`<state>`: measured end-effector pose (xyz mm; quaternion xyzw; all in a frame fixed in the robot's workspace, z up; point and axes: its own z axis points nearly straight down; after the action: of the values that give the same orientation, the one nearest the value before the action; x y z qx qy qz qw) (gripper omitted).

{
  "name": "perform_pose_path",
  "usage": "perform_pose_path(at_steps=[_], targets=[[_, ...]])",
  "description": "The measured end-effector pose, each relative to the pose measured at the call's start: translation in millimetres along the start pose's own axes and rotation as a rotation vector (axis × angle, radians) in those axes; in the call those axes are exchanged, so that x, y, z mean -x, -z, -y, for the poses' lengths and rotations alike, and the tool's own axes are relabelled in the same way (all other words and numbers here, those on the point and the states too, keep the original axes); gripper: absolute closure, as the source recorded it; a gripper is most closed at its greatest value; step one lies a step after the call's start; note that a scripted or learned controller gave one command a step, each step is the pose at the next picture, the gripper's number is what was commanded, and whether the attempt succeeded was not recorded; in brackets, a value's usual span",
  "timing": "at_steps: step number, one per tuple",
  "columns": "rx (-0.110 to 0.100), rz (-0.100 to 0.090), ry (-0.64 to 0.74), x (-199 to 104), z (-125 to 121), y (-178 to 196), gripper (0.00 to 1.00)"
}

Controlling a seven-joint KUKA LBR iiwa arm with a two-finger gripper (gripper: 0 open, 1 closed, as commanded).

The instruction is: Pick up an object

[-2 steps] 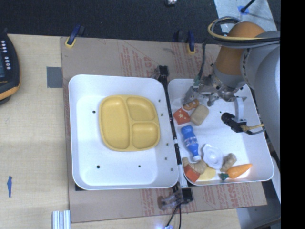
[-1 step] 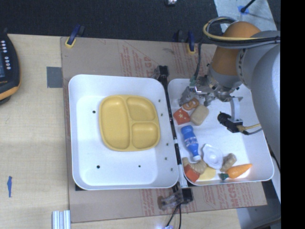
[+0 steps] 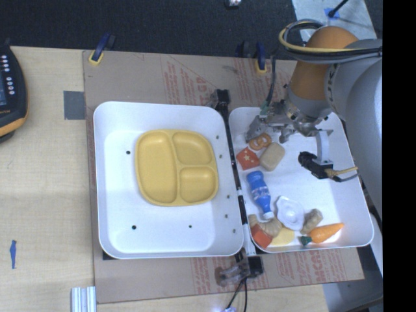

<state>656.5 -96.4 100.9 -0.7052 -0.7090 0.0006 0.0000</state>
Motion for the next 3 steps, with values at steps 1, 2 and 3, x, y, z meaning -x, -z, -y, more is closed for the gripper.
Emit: perform_pose_path(at_steps=[1, 2, 3], targets=[[-0.003, 0.0, -0.004, 13, 0, -9, 0.0], [-0.004, 0.0, 0.001, -5, 0, -9, 0.0], [-0.003, 0.0, -0.001, -3, 0, -9, 0.0]])
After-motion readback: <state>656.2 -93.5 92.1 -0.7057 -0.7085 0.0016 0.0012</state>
